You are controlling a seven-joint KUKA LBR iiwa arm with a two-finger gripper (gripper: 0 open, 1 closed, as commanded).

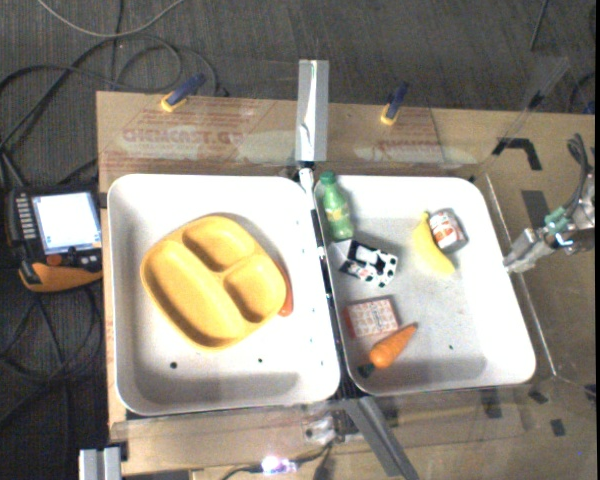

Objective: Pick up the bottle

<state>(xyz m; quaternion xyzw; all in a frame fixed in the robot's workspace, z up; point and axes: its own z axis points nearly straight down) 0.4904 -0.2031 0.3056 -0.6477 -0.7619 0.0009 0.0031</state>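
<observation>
step: approach, nothing grasped | bottle [332, 204]: green, lying at right bin [480, 298] top-left corner against the divider | gripper [540, 243]: outside bin's right rim, fingers' state unclear | next: cross bin, descend over bottle

Two white bins [130, 268]; one yellow tray [215, 280]; one green bottle [333, 206]; one carrot [392, 346]; one banana [432, 248]; one can [446, 230]; two small packets [369, 263].

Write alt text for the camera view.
A green bottle lies at the right bin's far left corner, near a carrot, banana and small boxes. The left bin holds a yellow divided plate.
</observation>
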